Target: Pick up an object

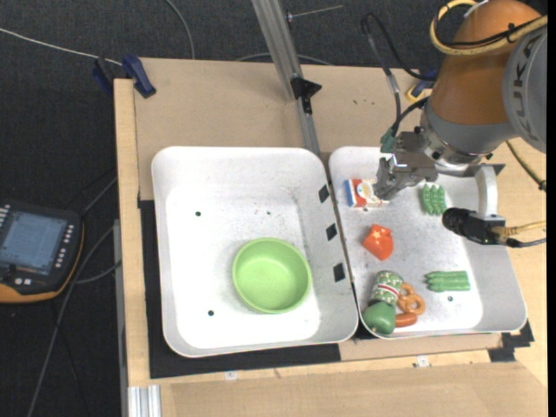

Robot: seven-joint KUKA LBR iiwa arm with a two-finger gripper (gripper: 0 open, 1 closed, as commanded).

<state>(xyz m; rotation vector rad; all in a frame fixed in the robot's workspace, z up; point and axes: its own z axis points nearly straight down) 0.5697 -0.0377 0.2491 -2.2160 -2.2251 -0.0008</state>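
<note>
The right bin holds several small toys. A red, white and blue carton lies near its back left. An orange-red piece sits mid-bin. Green ridged pieces lie at the back right and front right. A cluster of a green fruit, a patterned can and a pretzel fills the front left corner. My gripper hangs low over the bin's back, its tips right beside the carton's right end. Nothing visibly sits between its fingers.
The left bin holds a light green bowl. A metal pole rises behind the bins. A handheld pendant lies off the bench at the left. Cables trail from the wrist over the right bin's edge.
</note>
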